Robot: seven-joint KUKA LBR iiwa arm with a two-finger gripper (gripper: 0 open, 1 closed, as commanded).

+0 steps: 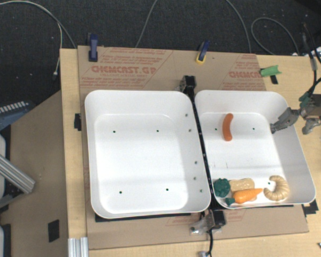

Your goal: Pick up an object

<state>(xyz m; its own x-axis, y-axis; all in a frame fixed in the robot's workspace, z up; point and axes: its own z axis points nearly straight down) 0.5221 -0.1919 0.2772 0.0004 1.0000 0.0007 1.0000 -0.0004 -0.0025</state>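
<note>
At the right edge of the worktop (128, 68), over the right bin's (289, 159) upper rim: the tool (294, 119), fingers spread open, nothing between them. In that bin, well apart from the tool: a sausage (227, 127) near the top; along the bottom wall, broccoli (221, 187), a bread roll (241, 184), a carrot (245, 195), a croissant (277, 188). Beside it, the left bin (144, 154).

Single fixed camera, high above bench (150, 68), slanted downward, both bins framed
</note>
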